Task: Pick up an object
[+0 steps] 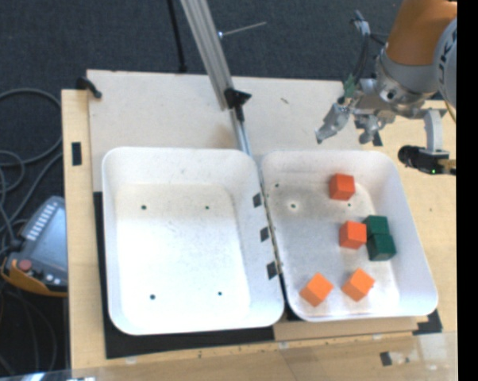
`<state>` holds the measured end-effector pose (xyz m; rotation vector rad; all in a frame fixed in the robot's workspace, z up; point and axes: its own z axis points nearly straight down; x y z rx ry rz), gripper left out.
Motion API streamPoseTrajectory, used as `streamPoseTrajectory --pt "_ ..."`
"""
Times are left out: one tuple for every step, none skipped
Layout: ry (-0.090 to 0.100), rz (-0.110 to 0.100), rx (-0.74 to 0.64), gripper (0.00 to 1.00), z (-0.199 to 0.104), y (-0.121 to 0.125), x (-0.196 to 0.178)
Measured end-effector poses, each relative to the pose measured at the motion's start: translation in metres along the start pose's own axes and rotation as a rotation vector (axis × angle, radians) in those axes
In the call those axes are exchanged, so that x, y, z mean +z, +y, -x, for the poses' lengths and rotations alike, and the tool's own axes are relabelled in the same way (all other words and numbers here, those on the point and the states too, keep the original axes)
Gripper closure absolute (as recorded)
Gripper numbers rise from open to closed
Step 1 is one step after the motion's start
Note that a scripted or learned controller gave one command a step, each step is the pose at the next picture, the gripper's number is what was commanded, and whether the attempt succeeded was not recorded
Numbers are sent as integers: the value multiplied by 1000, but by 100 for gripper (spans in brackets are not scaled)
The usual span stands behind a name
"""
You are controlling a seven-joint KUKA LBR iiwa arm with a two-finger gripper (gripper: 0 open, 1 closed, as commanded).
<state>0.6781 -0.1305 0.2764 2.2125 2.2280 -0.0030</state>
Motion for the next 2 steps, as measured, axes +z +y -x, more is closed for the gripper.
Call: streamPoseTrajectory --pt "-1 3 9 0 37 -4 1" --pt "1 -5 8 0 62 0 135"
